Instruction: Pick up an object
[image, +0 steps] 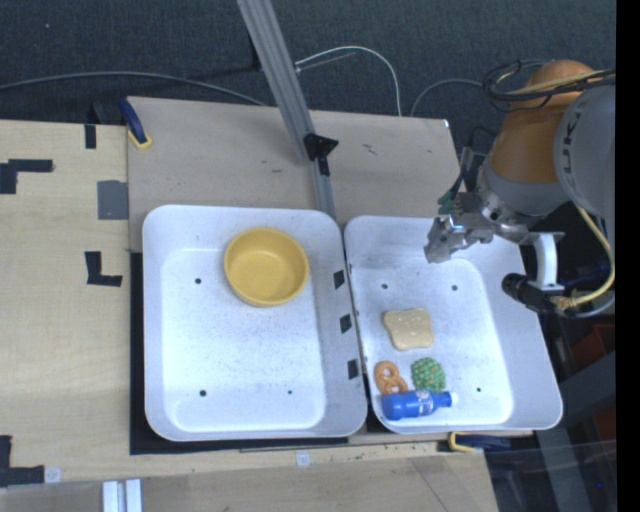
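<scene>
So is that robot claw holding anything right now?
Nothing that I can see. The gripper sits above the back of the right bin, apart from the toys near the bin's front.

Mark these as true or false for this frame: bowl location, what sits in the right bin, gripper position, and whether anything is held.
1. The yellow bowl sits in the left bin. True.
2. The blue bottle lies at the far edge of the right bin. False: it lies along the near edge, just below the pretzel and the green toy.
3. The gripper is over the right bin's far edge. True.
4. The gripper holds the cracker. False: the cracker lies on the bin floor, apart from the gripper.
5. The bowl holds the pretzel. False: the pretzel is in the right bin.
</scene>
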